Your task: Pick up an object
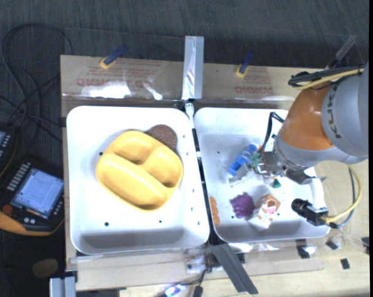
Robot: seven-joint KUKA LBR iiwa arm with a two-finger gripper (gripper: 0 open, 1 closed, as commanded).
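Observation:
The gripper [265,168] hangs low over the middle of the right bin [220,228], under the arm's orange band. Just left of it lies a blue and white bottle-like object [242,160]. A purple crumpled object [241,205] sits in front of the gripper, and a small white, red and yellow carton [268,209] lies to its right. A small green piece [276,181] shows beside the gripper. In the left bin [87,228] rests a large yellow soft object [140,168], with a brown round disc [162,134] behind it.
An orange object [213,210] shows at the right bin's left wall. A metal divider [192,73] runs up between the bins at the back. Cables and a black fitting [307,208] hang at the right bin's front right. Handheld pendants [25,193] lie off the bench to the left.

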